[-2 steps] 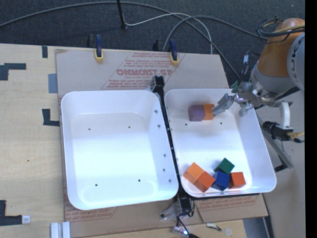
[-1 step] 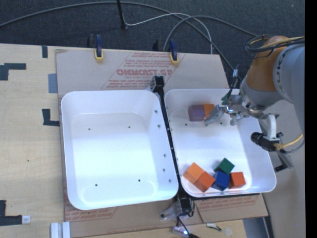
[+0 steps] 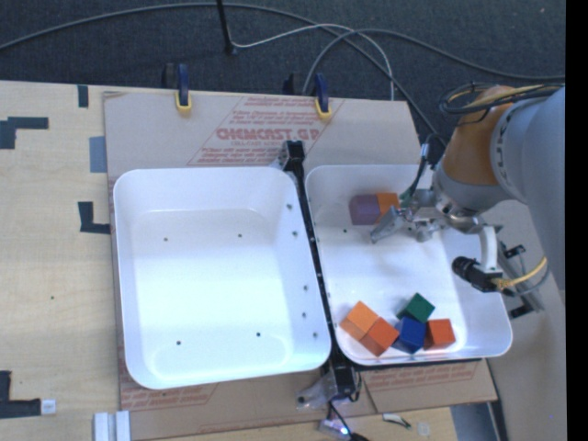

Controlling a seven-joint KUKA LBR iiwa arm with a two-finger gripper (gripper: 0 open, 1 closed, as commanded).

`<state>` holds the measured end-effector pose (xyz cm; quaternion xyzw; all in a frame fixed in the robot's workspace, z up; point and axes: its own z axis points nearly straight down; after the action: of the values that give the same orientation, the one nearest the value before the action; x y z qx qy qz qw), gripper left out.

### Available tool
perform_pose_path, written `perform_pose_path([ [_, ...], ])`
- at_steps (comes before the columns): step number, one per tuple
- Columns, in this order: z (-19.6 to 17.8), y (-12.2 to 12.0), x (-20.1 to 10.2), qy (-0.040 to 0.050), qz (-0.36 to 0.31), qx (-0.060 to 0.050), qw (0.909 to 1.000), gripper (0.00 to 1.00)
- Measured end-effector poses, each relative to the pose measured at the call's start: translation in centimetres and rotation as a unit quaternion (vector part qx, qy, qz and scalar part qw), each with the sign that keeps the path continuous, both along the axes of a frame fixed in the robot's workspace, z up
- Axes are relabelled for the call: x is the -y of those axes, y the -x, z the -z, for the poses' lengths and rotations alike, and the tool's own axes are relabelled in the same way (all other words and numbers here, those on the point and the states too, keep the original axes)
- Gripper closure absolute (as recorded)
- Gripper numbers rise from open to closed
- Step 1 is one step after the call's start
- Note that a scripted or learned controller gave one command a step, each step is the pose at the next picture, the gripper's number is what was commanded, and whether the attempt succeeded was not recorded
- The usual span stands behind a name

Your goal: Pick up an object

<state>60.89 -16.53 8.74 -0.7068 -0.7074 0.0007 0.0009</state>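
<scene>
the claw (image 3: 393, 222) hangs low in the right bin (image 3: 478, 343), beside a purple block (image 3: 364, 209) and an orange block (image 3: 388, 201); whether it grips cannot be told.

Two bins sit side by side on a board (image 3: 266, 131) that lies on the bench (image 3: 46, 246). The left bin (image 3: 138, 200) and the right bin (image 3: 478, 338) touch along a middle divider (image 3: 308, 237). Two blocks (image 3: 372, 207) lie together at the far end of the right bin, with the gripper (image 3: 397, 220) just beside them on their right. A cluster of blocks (image 3: 400, 326) lies at that bin's near end. Two clamps (image 3: 184, 95) hold the board's far edge. Cables (image 3: 349, 39) run behind the board.
</scene>
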Motion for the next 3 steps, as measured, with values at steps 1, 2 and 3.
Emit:
perform_pose_path([
  [1,-1.2,-0.1,0.0,0.0006,0.000,0.001,1.0000,1.00],
  [2,-6.4,0.5,0.8,0.0008,0.000,0.003,1.0000,1.00],
  [3,-10.7,0.0,0.7,0.0005,0.000,0.003,1.0000,1.00],
])
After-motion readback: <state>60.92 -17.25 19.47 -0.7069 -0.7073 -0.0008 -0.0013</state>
